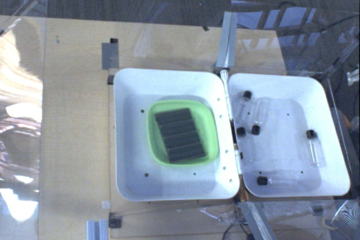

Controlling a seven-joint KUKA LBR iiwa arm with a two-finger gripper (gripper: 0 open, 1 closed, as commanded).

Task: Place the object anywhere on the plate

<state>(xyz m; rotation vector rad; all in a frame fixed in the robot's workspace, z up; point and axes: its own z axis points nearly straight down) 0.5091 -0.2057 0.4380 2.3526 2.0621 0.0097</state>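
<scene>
- Camera view: a dark ribbed block [180,135] lies on the green plate [209,121] in the left bin [126,137].
- Clear capped vials [256,115] lie scattered in the right bin [326,115] on the tabletop [73,121].

You have 2 white bins [129,177] on a pale wood-toned bench [67,121]. In the left one, the plate [154,137] is bright green, and the object [180,135] on it is dark grey with ridged stripes. The right bin's clear vials [260,112] have black caps.

Clear vials [260,112] (black-capped) lie scattered in the right bin [332,121].
</scene>
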